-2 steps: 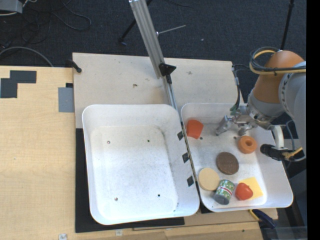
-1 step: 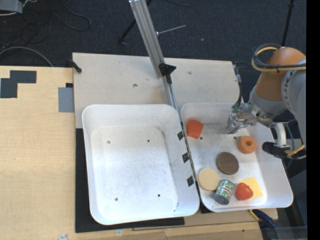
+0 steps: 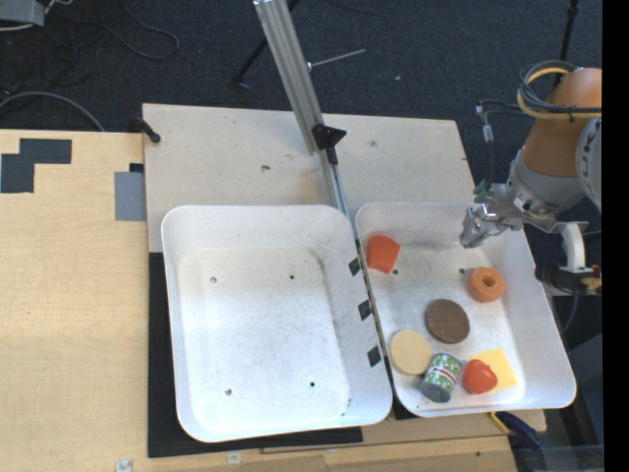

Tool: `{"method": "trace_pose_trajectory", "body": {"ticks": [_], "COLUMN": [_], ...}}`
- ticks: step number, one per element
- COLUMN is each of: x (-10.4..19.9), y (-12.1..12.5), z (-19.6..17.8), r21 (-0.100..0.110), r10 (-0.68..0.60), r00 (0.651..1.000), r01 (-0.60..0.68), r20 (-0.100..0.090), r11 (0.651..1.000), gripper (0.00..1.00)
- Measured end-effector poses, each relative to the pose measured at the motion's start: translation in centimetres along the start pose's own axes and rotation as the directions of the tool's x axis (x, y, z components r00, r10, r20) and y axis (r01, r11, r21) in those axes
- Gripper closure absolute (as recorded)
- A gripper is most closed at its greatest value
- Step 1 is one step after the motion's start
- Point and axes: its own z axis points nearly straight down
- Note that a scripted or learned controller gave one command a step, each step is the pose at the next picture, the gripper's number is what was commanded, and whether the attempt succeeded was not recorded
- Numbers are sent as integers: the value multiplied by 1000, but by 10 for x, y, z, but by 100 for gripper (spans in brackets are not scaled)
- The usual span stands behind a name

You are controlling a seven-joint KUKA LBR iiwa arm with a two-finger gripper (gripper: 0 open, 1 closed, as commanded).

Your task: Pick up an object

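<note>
Gripper hangs at right of frame, over the upper right corner of the right bin; whether it is parted or closed I cannot tell (too small and blurred).

Objects in that bin:
- orange cup, upper left, near the divider
- orange ring, just below the gripper
- brown disc, centre
- tan disc
- green can
- red piece on a yellow block, lower right

Left bin sits alongside.

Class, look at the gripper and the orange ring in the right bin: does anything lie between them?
Nothing visible does. The gripper hangs over the right bin near its far right side, and the orange ring lies just nearer the camera, with bare bin floor between.
</note>
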Motion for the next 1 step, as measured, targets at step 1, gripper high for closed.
{"method": "trace_pose_trajectory", "body": {"ticks": [1], "x": [-6], "y": [2], "z": [-62], "r21": [-2], "r10": [1], "r00": [1000], "r01": [-1], "r20": [1], "r11": [1000], "gripper": [100]}}
